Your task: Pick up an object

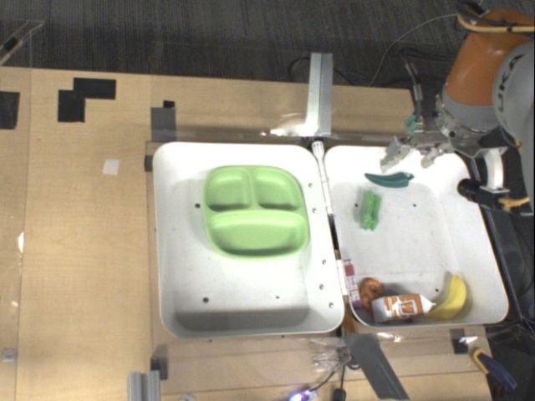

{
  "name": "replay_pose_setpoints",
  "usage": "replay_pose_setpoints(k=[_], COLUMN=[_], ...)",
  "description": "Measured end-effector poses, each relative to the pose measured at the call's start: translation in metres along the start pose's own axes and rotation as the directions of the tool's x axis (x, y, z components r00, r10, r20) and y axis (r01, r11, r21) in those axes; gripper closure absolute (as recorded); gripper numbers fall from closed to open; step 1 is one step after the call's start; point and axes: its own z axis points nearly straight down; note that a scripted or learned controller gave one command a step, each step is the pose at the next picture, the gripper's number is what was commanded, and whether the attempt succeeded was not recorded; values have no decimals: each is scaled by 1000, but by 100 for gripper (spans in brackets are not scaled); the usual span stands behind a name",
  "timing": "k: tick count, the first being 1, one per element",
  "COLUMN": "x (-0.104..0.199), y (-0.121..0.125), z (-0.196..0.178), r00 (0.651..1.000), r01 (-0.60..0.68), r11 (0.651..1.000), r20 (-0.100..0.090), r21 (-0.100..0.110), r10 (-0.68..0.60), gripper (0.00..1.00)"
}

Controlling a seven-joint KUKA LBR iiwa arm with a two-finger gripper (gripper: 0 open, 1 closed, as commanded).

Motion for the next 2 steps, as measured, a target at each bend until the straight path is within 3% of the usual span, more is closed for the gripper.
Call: replay_pose_setpoints(k=[1, 2], x=[33, 25], y=[0, -19], z=[63, 68], r00=[1000, 990], r01=[-24, 142], r11=[1000, 990], r20=[2, 8], r21=[-15, -23], r10=[24, -142], gripper=[0, 0])
